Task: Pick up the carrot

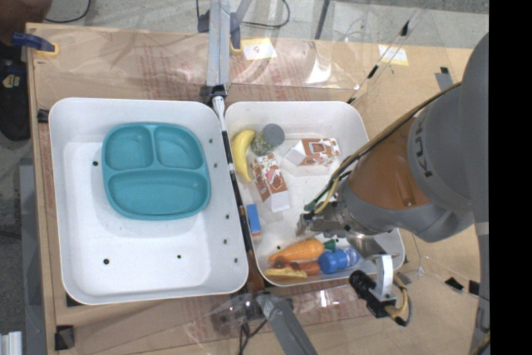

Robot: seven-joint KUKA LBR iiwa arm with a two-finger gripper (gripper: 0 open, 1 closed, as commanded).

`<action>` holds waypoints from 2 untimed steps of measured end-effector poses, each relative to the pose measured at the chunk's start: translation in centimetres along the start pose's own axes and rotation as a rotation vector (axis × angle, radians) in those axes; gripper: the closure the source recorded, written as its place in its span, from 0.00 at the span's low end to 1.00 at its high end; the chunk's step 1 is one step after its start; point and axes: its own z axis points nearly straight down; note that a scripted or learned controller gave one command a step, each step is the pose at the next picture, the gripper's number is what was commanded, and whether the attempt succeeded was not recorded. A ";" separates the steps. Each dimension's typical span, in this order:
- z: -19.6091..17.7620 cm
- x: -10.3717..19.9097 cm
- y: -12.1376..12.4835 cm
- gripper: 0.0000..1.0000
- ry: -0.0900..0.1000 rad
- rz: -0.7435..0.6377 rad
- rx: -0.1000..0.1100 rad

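orange plastic, smooth and slightly glossy: that is how i read the carrot (301,250), a toy piece lying on its side near the front wall of the right bin (359,119). i judge it light and stiff, a bit slippery, tapering toward one end, so i would close across its thicker middle rather than the thin tip. taking the carrot as my landmark: a blue bottle-like toy (338,261) touches or nearly touches its right end, a yellowish piece (286,271) lies just in front of it, a small blue block (253,222) sits to its left near the bin divider, and the banana (242,152) lies well behind it. the gripper (320,222) hangs just behind and slightly right of the carrot, very near but not around it. the wrist hides the tips from me, so i cannot tell how far apart they stand, and i see nothing held. the crowding neighbours could spoil a clean grasp.
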 end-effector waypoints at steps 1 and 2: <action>0.0 0.0 0.0 0.00 0.000 0.000 0.001; -1.0 -0.1 0.0 1.00 -0.001 -0.001 -0.001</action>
